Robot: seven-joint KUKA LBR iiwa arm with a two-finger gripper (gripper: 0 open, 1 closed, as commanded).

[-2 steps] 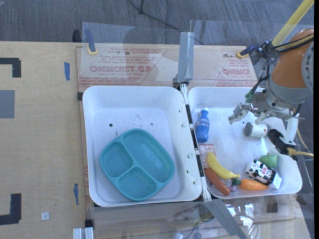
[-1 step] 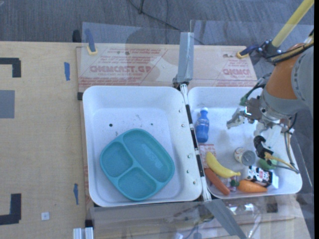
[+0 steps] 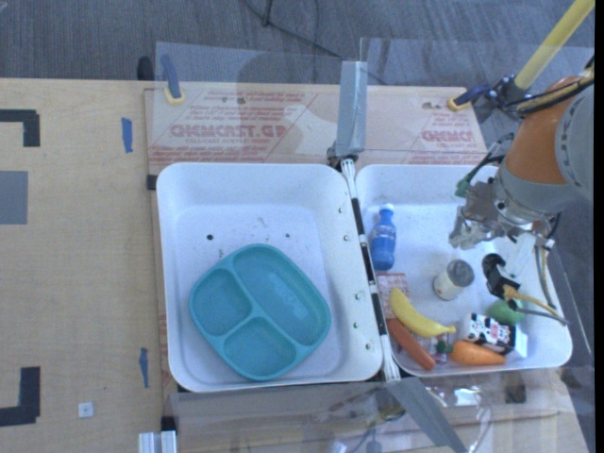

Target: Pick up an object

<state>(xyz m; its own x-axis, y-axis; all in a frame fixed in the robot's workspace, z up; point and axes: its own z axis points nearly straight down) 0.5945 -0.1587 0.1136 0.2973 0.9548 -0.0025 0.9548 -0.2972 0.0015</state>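
Note:
My gripper (image 3: 469, 236) hangs over the upper right part of the right bin (image 3: 425, 189), with nothing seen in it. Just below and to its left stands a small pale can with a grey top (image 3: 453, 278). A blue bottle (image 3: 383, 239) lies by the bin's left wall. Near the front of this bin are a yellow banana (image 3: 418, 315), a red-orange stick-shaped thing (image 3: 412, 345), an orange carrot (image 3: 477, 353), a black-and-white box (image 3: 495, 332) and a small green item (image 3: 505, 311).
The left bin (image 3: 189, 196) holds a teal divided plate (image 3: 260, 311) lying flat towards its front. A grey divider post (image 3: 352, 107) stands behind the gap between the bins. Bare wooden bench (image 3: 66, 281) stretches to the left.

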